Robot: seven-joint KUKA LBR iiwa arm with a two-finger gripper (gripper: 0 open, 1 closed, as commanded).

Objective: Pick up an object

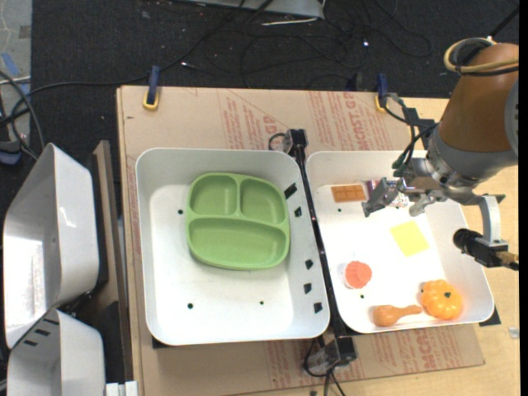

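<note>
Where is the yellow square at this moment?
The yellow square lies flat in the right bin, just below the claw, with the red disc to its lower left.

My gripper (388, 195) hangs over the right bin's (330, 238) far edge beside an orange-brown block (347, 193) — yellow square (410, 238) mid-bin, red disc (358, 274) nearer, pumpkin (440, 299) and orange gourd (395, 313) by the near edge — green divided plate (238, 221) in the left bin (161, 304).

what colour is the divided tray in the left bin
Light green; the divided tray shows best in the camera view.
</note>
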